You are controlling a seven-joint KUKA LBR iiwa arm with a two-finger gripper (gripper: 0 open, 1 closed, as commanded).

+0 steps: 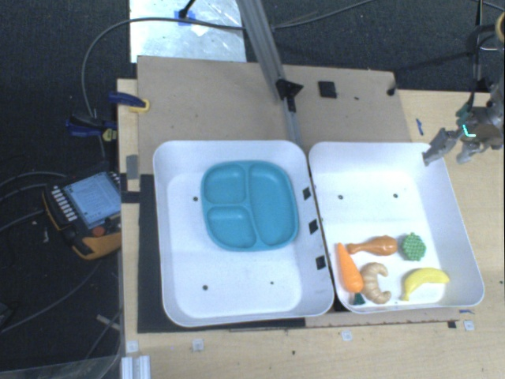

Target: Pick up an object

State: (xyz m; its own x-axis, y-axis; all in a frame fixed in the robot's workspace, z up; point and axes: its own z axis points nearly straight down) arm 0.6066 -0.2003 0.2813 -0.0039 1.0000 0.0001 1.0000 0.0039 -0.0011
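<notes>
Camera view, read from the left: the left bin (170,283) carries a blue divided plate (250,204) lying flat near its far edge, and nothing else of the task's kind.

The right bin (379,180) has its toys bunched in the near corner — an orange carrot (349,267) along the near left wall, a brown drumstick (374,247) just beyond it, a tan croissant-shaped piece (377,282) touching or nearly touching the carrot, a green broccoli-like lump (412,246) and a yellow banana (423,281) toward the near right corner. All of them lie on the bin floor.

Further right, the pincer (450,147) hangs over the far right rim of that bin, well apart from the toys. Its two fingers look spread, with nothing between them.

By my reading the pick has hardly begun — no object is chosen or lifted, and the approach, descent, closing and raise all remain.
</notes>
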